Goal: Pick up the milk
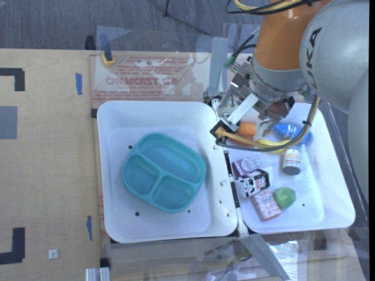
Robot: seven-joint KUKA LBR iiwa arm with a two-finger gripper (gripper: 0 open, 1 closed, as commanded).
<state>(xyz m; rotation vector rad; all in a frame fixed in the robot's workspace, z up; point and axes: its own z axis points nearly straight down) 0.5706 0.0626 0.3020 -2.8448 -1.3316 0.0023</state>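
Two white bins sit side by side on my table (47,157). From the right bin (334,209) as landmark: the milk (253,174), a small cow-patterned carton, lies near its left wall, just beside a red packet (265,204) and a green object (285,197). My grey arm (328,45), orange-banded, leans in over the bin's upper left, its end effector (258,124) above an orange item (248,129), apart from the milk. I cannot tell how its fingers stand.
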